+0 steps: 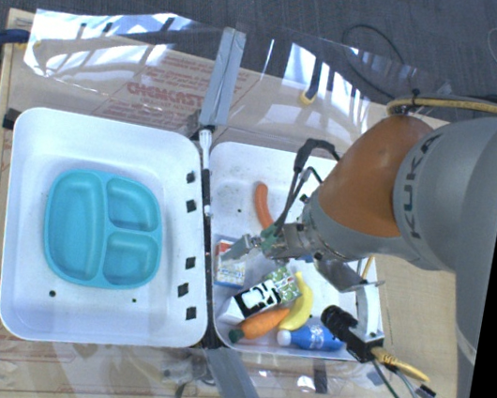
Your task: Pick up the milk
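gripper (242,248) low over right bin (235,167), black-and-white lettered milk (262,297) beside

The arm (450,191) is a thick, rounded grey casting with smooth matte skin, and part of a dark "KUKA" lettering runs down its side. A broad glossy orange band (375,182) wraps the section above the wrist, bulging like a dome. Below it a grey wrist collar (332,237) narrows toward metallic silver hardware. Thin black cables (306,170) loop beside the wrist. The gripper (250,246) looks like pale metal with a small greenish part, perhaps a circuit board, though the detail is too small to be sure.
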`<state>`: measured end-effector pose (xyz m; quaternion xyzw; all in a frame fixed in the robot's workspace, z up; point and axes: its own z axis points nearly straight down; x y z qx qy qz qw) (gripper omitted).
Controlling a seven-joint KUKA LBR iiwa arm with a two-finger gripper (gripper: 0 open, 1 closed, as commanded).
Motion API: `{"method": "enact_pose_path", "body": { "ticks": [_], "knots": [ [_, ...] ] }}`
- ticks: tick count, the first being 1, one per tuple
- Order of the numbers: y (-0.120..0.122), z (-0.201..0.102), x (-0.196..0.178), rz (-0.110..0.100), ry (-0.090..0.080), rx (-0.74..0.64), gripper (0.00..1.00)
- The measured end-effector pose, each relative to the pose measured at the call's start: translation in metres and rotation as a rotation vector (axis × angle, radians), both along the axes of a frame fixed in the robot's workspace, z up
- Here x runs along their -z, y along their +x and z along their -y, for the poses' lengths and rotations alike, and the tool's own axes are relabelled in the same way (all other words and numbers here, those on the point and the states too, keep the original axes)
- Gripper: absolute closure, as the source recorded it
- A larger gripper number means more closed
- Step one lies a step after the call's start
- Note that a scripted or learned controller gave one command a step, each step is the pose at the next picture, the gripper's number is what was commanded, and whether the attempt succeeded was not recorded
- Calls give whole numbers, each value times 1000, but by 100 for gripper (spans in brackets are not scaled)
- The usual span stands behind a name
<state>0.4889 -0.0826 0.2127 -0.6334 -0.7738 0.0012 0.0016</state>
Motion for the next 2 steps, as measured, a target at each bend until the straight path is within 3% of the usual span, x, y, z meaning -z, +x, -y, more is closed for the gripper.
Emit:
{"method": "enact_pose_path", "body": {
  "ticks": [1,2],
  "knots": [
    [-9,42,97,10,1,172,0],
    [-4,43,108,28,-3,275,0]
  ]
}}
